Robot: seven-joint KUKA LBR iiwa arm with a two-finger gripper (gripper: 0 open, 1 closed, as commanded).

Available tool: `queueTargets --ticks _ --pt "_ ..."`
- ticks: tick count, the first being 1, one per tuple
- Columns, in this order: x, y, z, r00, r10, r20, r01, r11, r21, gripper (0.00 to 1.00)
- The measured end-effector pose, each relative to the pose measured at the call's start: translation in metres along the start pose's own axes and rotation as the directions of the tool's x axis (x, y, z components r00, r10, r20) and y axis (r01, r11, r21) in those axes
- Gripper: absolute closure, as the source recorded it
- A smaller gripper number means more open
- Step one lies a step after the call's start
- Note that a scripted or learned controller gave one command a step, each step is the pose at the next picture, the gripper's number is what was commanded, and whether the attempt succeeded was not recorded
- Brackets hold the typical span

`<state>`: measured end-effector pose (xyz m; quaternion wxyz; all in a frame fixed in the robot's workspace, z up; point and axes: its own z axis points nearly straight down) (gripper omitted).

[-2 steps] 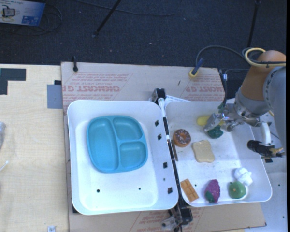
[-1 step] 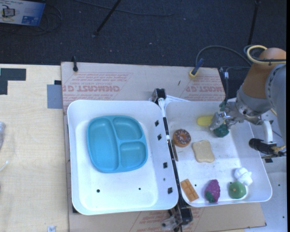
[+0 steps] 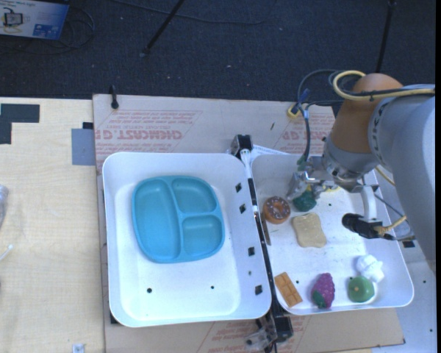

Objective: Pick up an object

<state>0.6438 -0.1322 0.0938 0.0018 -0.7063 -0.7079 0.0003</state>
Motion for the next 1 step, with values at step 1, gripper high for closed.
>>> queueTargets --ticks 1 --pt "0.0728 -0.0491 -0.0939 1.000 0.001 0.001 -0.001 1.000 -0.001 1.00"
